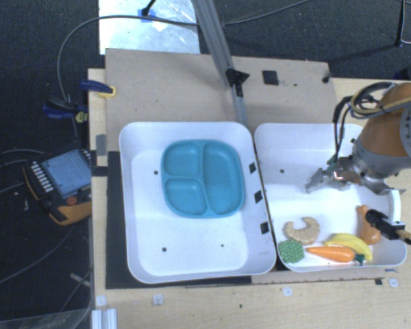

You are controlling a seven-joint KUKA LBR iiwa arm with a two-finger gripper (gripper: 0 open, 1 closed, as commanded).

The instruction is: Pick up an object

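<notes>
The right white bin holds several toy foods along its near edge: a tan croissant-like piece, a green broccoli, an orange carrot, a yellow banana and a brown-orange piece at the far right. My gripper hangs low over the middle of this bin, above and behind the foods. It touches none of them and nothing shows in it. The orange-banded arm comes in from the right.
The left white bin holds a blue divided plate. A grey pole slants across the back of the bench. Cables, clamps and a small handheld device lie off the bench to the left.
</notes>
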